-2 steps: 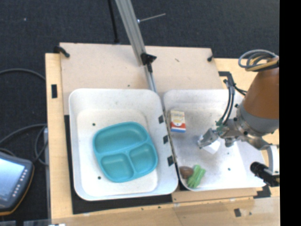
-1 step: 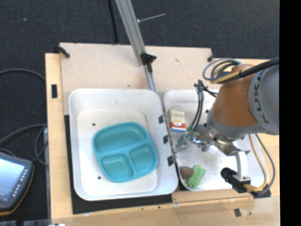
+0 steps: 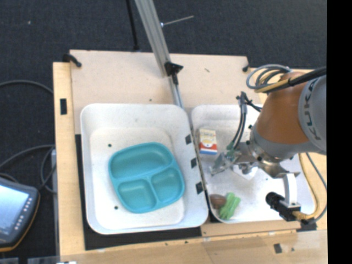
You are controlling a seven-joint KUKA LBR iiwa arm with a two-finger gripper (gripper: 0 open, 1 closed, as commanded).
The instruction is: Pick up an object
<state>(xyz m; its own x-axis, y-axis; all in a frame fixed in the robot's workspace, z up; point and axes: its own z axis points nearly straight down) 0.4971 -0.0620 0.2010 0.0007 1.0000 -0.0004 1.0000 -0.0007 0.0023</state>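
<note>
The bench (image 3: 137, 76) was a pale board set on dark carpet (image 3: 66, 15), with black cables trailing over the floor to the left and the corner of a handheld screen (image 3: 15, 210) poking in at the lower left. A slanted aluminium post (image 3: 154, 29) rose from the back of the board, between the two bins.

The left bin (image 3: 93, 120) held a turquoise divided plate (image 3: 146, 176), lying flat, its long axis running from upper left to lower right.

The right bin (image 3: 220, 114) held the smaller things. A small carton (image 3: 207, 141), white with red and blue print, lay near the bin's left wall, its long axis pointing roughly away from me. At the front left corner a green object (image 3: 231, 206) lay tilted, long axis lower left to upper right, just beside a brown rounded object (image 3: 218, 200).

The arm (image 3: 286, 120) hung over the right bin, and its gripper (image 3: 224, 164) sat low between the carton and the green object. I couldn't tell how it was set.
</note>
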